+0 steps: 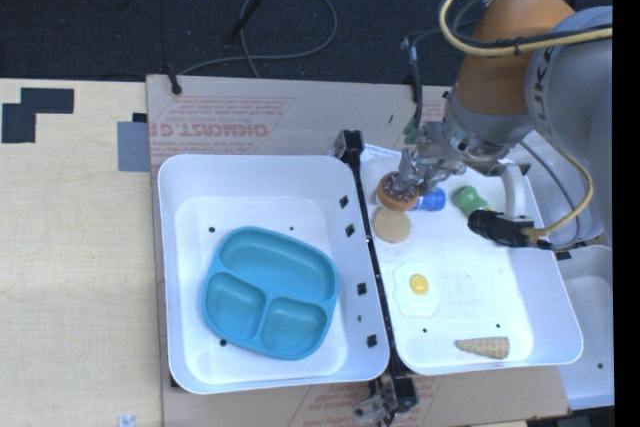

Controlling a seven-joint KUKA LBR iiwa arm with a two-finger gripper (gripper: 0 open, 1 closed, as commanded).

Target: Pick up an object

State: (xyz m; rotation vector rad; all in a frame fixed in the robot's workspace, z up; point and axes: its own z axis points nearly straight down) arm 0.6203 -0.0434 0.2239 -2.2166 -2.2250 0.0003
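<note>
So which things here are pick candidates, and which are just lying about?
Job:
gripper
donut
fried egg
tan disc
blue piece
green piece
wafer cone

Lying about:
blue divided plate
floor cables

Fingers (404,183) over a brown doughnut (397,195) in the right bin (560,315); blue tray (270,292) in left bin (185,185)

Right bin (560,335): brown round doughnut-like piece (398,194) sitting near the far left corner, touching a blue piece (432,201). Tan disc (392,226) lying just in front of it by the left wall. Green piece (467,198) lying toward the far edge. Fried egg (417,289) lying flat mid-bin. Cone wedge (484,347) lying along the near edge.
</note>
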